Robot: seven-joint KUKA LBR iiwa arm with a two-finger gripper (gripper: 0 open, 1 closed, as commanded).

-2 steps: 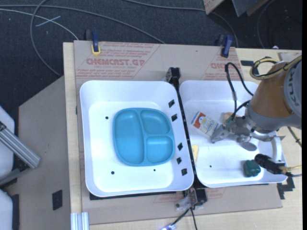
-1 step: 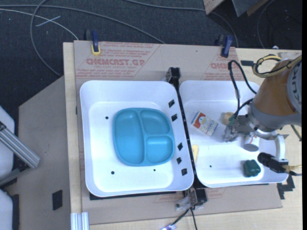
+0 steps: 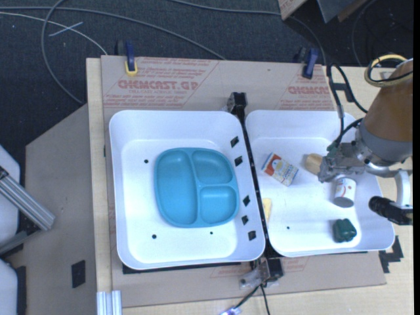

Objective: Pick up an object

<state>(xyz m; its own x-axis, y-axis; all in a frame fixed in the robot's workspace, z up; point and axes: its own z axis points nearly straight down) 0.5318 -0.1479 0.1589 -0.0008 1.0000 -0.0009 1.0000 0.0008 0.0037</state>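
Camera view is giving you the claw (image 3: 330, 170) hanging low over the right bin (image 3: 308, 241), with the grey and orange arm (image 3: 392, 120) reaching in from the right edge. Just below and right of the claw a small white cup-like object (image 3: 344, 191) is lying on the bin floor, very close to the metal of the wrist. Just left of the claw a tan piece (image 3: 314, 162) is sitting, touching or nearly touching it. Further left you are seeing a small white carton with red print (image 3: 280, 169), tilted. Well below the claw, near the bin's front rim, a dark green lump (image 3: 344, 230) is resting. A yellow sliver (image 3: 266, 207) is peeking out by the divider between the bins.

Far to the claw's left, the left bin (image 3: 131, 176) is holding a blue divided plate (image 3: 196, 186), lying flat. Both bins are sitting on a brown board (image 3: 164, 84) printed in red and clamped at the back, with dark carpet and loose cables (image 3: 79, 18) behind it.

You cannot tell how the claw's jaws are standing; the wrist body is hiding them, and nothing is visibly pinched.
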